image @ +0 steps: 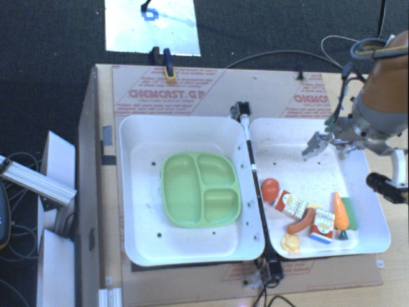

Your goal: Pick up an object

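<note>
Above the right bin (374,232), near its far edge, the gripper (317,147) hangs over bare white floor; whether its jaws are spread or pressed together I cannot tell. Toward that bin's near edge lie a red ball (270,188), a sausage (300,222), small cartons (291,204) and a carrot (340,212). At the left bin's (137,171) centre rests a green divided plate (200,190).

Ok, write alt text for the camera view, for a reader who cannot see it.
A grey robot arm's pincer hovers over the right white bin, whose near end holds small toy foods: a red ball, a sausage, a carrot and little cartons. The left white bin holds a green divided tray.
</note>
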Robot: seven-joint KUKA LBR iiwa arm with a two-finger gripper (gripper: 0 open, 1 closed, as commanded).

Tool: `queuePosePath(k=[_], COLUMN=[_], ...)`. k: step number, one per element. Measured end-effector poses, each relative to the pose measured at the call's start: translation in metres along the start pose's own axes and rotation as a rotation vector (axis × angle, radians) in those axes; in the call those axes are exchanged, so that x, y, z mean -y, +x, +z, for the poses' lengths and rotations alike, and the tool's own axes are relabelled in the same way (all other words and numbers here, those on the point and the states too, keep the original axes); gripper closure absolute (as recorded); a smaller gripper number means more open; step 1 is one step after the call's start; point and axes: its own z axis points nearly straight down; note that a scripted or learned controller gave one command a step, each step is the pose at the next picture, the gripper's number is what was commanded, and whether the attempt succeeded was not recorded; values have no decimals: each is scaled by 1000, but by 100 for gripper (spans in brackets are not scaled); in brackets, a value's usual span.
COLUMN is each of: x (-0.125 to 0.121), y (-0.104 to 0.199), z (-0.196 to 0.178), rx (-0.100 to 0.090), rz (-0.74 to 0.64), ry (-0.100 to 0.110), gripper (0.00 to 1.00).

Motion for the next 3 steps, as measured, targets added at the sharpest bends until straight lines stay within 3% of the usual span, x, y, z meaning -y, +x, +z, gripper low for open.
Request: queuePosePath(k=[1, 2, 3], x=[33, -49, -50], y=[12, 11, 10], z=[135, 150, 139], rx=[0, 0, 0], rz=[3, 0, -1], ry=[-3, -2, -4], gripper=[0, 0, 100])
